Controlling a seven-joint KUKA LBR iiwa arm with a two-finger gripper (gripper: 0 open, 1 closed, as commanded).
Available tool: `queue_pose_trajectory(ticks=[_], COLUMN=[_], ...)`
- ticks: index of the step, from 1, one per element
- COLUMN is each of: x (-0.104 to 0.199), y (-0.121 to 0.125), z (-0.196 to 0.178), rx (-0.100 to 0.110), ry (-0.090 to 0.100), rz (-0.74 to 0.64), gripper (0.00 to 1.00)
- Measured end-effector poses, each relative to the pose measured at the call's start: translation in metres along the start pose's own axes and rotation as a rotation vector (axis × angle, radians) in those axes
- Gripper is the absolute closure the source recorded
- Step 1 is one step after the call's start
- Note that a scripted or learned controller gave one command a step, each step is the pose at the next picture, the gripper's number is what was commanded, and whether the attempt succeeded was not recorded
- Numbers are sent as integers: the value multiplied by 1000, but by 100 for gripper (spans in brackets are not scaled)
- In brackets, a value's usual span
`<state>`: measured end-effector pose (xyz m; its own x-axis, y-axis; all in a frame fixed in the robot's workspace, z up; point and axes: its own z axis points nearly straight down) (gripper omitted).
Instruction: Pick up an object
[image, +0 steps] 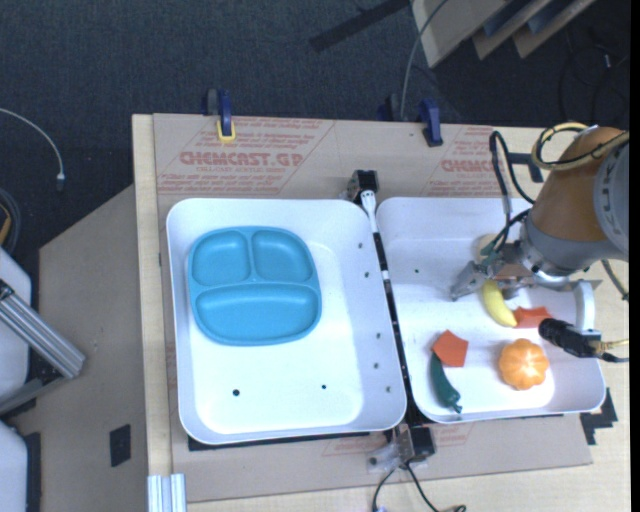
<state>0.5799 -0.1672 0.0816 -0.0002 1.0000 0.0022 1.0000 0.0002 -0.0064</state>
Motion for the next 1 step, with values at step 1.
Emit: queue_pose_trajectory(ticks=[1], x=[-1], y=[2], z=[-14], rx=[-7], ry=[-3], rz=[0], gripper=[100])
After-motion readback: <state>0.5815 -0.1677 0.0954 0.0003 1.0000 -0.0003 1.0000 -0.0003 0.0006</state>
